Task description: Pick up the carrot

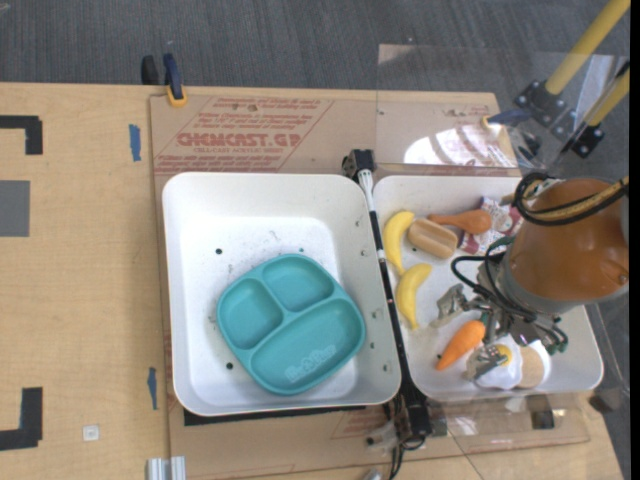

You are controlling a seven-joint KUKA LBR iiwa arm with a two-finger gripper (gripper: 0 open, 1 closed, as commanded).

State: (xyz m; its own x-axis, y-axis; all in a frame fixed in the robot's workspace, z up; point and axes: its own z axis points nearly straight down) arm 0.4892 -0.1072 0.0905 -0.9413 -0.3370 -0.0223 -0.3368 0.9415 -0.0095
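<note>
Orange and tapered, the carrot (461, 345) is lying in the right bin (590, 363), slanted with its narrow tip toward the bin's near-left corner and its thick end up under the arm. The pincer (486, 330) is hanging directly over that thick end, at the foot of the orange-banded wrist (565, 248). Dark cabling and the wrist body are covering the fingers, so the inspector cannot tell whether the pincer is spread, pressed together, or pinching anything; no grasp on the carrot is being confirmed.

Neighbours are crowding the target. Two bananas (405, 268) are resting to the left, a hot-dog-like bun (433, 236) and a second orange piece (470, 222) are sitting farther back, and a pale rounded item (520, 366) is lying just beside the carrot's thick end on the right. A small grey object (450, 301) is sitting just behind the carrot.

In the inspector's judgement, the step is being done well only if the fingers are straddling the carrot across its width, near the thicker half, and are turning to sit square to its slant. The descent should be staying clear of the pale item, which could be caught instead. The left bin (190, 268), carrying a teal divided plate (290, 323), is playing no part.
</note>
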